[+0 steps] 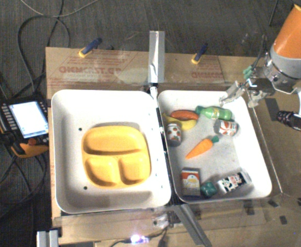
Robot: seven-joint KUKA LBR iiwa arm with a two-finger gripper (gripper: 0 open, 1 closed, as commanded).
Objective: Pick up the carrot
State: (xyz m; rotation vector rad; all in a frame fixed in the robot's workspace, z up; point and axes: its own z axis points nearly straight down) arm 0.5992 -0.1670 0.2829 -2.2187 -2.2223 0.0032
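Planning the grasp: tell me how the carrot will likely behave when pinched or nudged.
The carrot looks like a rigid plastic toy, probably light. Its round, tapered body may roll or pivot when nudged. It narrows toward its orange tip, so a pinch there might slip; the thicker middle seems safer.

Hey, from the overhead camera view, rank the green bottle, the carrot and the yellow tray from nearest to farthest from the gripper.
Measured from the gripper:
1. Green bottle, top of the right bin, just below the gripper.
2. Carrot, middle of the right bin.
3. Yellow tray, in the left bin.
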